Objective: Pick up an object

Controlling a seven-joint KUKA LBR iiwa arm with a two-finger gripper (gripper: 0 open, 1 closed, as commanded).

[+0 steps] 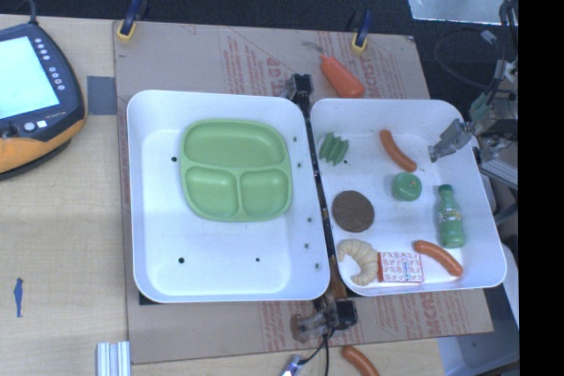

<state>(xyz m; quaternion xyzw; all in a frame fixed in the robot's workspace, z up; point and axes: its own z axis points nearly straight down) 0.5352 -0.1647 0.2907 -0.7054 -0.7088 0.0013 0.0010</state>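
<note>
The grey claw [448,139] hovers at the right white bin's [370,111] edge, grip state unclear; next it must descend onto the small orange sausage [398,151] nearby

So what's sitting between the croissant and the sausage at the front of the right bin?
In the camera view, a small red and white box lies between the croissant and the sausage, its left end against the croissant.

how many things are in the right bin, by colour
green: 3 (bean pods, round green item, bottle)
orange-red sausages: 2 ()
brown: 1 (patty)
tan: 1 (croissant)
red-and-white: 1 (box)
total: 8
</note>
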